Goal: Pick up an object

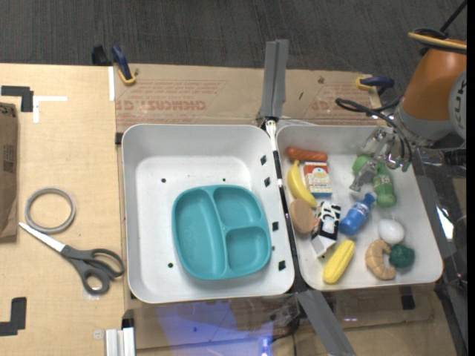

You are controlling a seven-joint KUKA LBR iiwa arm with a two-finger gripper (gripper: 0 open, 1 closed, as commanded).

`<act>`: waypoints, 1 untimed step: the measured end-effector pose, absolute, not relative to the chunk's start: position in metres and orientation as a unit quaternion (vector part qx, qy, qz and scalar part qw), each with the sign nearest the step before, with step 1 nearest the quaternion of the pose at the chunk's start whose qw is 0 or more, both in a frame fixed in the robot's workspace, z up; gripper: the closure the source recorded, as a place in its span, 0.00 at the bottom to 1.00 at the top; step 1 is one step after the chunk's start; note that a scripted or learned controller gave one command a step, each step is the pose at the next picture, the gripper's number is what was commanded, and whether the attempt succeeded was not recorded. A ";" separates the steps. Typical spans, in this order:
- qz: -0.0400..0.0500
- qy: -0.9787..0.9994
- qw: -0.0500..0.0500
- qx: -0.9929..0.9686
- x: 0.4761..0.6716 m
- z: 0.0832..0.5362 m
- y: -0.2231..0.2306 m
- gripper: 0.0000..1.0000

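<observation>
Here the hand [369,170] hangs low in the right bin [427,221], just above a blue bottle [355,217]; its opening cannot be told. It should descend squarely, avoiding the neighbouring green object [384,188].

Arm [438,87] cut off at right edge, green object [383,186] partly hidden under gripper [369,170], brown bag [7,170] cropped at left.

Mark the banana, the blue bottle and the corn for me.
banana [300,185]: camera view, mid-body.
blue bottle [355,218]: camera view, its body.
corn [338,261]: camera view, middle of the cob.
</observation>
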State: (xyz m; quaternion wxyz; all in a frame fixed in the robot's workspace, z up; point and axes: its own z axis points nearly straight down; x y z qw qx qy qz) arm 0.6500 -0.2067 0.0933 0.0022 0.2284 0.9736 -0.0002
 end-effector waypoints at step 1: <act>0.000 0.953 0.001 0.304 0.600 0.093 -0.205 0.00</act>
